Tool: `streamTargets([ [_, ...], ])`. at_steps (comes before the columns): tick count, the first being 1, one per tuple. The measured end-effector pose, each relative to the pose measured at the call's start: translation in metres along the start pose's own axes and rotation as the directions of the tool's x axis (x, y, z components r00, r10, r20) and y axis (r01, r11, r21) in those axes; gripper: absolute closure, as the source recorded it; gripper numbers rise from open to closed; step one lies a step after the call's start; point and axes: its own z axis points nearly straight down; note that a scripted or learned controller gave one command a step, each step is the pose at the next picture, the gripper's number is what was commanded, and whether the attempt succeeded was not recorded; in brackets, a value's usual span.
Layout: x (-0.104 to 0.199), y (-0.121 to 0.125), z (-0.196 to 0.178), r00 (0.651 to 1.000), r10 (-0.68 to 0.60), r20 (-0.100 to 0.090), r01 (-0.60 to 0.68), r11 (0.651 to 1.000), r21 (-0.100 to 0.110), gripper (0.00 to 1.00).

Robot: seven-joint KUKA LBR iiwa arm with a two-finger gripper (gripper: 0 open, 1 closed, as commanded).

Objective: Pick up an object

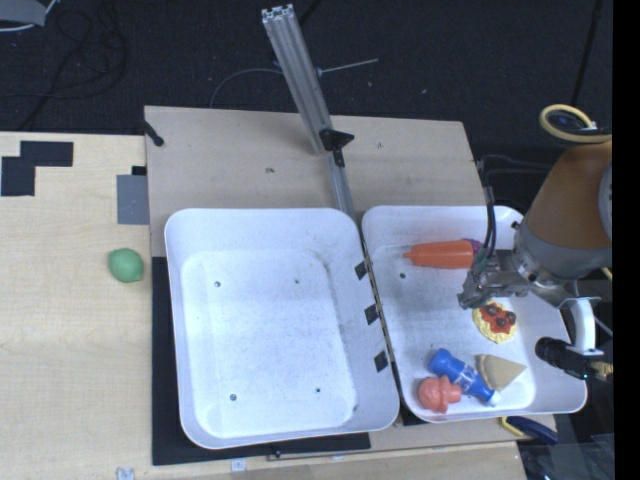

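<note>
Gripper (482, 290) hangs over right bin (440, 230), finger state unclear. I risk it snagging carrot (440, 255) or pizza toy (496, 321), both close.

Bench (60, 348) bears two white bins (200, 230) and a green ball (126, 265)

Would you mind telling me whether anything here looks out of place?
Yes: a green ball lies on the wooden bench left of the left bin, apart from the toys in the right bin.
</note>
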Motion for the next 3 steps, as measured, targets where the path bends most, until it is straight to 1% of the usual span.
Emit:
streamTargets([
  [1,-0.002,-0.001,-0.062,1.0,0.0,0.0,0.0,1.0,0.0,1.0],
  [2,-0.002,-0.001,-0.048,1.0,-0.001,-0.001,0.001,1.0,0.006,1.0],
  [3,0.059,0.002,-0.054,1.0,-0.005,-0.002,0.005,1.0,0.004,1.0],
])
